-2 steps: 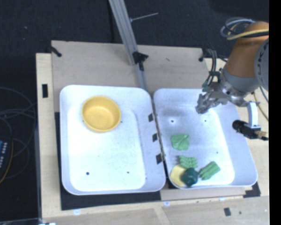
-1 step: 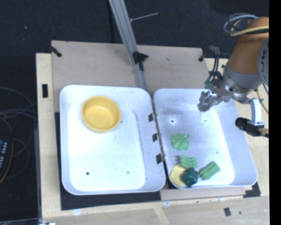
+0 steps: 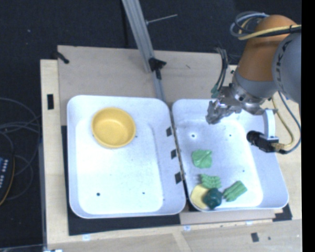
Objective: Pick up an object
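Observation:
My gripper hangs over the far part of the right bin, near its back edge, with nothing visible between its fingers. Well in front of it, a pale green flat piece lies on the bin floor. Closer to the front edge sit a green leafy piece, a green ridged piece, a dark teal round object and a yellow object partly under it. A yellow bowl stands in the left bin, at its far left.
A grey metal rail slants down from the top to the gap between the bins. A black cable connector hangs over the right bin's right side. The divider between the bins carries small black clips.

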